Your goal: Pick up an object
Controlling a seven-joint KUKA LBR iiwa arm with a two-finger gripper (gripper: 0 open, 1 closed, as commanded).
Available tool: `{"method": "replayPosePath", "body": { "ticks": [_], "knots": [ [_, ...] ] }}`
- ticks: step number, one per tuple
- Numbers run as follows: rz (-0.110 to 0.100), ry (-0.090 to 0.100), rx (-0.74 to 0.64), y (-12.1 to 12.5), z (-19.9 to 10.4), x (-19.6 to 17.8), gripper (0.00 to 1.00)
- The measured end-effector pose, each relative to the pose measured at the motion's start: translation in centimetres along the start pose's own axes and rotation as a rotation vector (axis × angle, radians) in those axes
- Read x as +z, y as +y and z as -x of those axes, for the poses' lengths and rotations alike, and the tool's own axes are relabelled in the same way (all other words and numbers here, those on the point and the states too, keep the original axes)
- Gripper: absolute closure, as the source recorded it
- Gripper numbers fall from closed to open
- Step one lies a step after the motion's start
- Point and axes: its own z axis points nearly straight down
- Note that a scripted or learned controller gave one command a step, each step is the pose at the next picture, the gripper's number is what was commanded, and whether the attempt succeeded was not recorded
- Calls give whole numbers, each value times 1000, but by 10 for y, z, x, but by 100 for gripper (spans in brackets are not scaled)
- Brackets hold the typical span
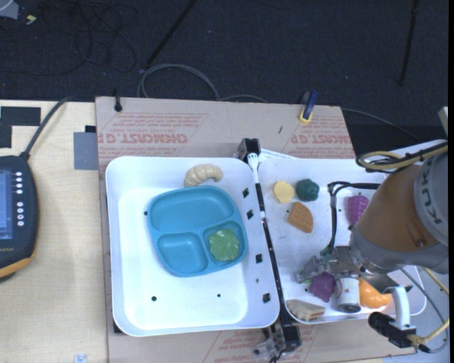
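My gripper [318,268] is low in the right bin [325,174], near its front, at the end of the grey arm with the orange band [393,216]. Just below it and touching or nearly touching lies a purple object [322,285]. Beside that sit a small white can [348,296] and an orange object [373,296]. A tan wedge [309,311] lies at the bin's front edge. Farther back are a yellow piece [283,192], a dark green piece [308,189], an orange-brown piece [300,218] and a purple cluster [356,206], partly hidden by the arm.
The left bin [129,278] holds a blue compartment tray [185,221] with a green leafy item [225,244] in its small right compartment. A beige curled item [203,174] lies behind the tray. A teach pendant [4,214] rests on the bench at left.
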Motion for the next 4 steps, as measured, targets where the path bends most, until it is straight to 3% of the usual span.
{"method": "replayPosePath", "body": {
  "ticks": [4],
  "knots": [
    [1, 0, 1, 0, 6, 0, 0]
  ]
}}
